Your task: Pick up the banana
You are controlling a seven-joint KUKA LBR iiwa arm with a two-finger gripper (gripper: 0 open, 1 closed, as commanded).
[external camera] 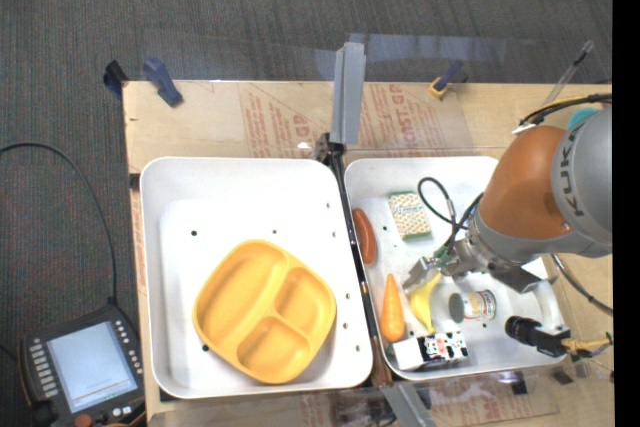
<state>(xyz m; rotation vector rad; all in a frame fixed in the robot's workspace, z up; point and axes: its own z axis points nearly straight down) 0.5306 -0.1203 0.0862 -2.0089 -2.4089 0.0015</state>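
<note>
The yellow banana point(424, 302) lies in the right bin point(470, 170), between an orange carrot point(392, 309) on its left and a small can point(476, 305) on its right. My gripper point(437, 267) hangs just over the banana's upper end, coming in from the right under the orange wrist band. The wrist hides part of the banana's top. Nothing shows as lifted off the bin floor.
The right bin also holds a reddish sausage point(365, 235) by its left wall, a green-and-white box point(410, 215) at the back and a black-and-white box point(432, 350) at the front edge. A yellow divided plate point(265, 312) sits in the left bin point(170, 185).
</note>
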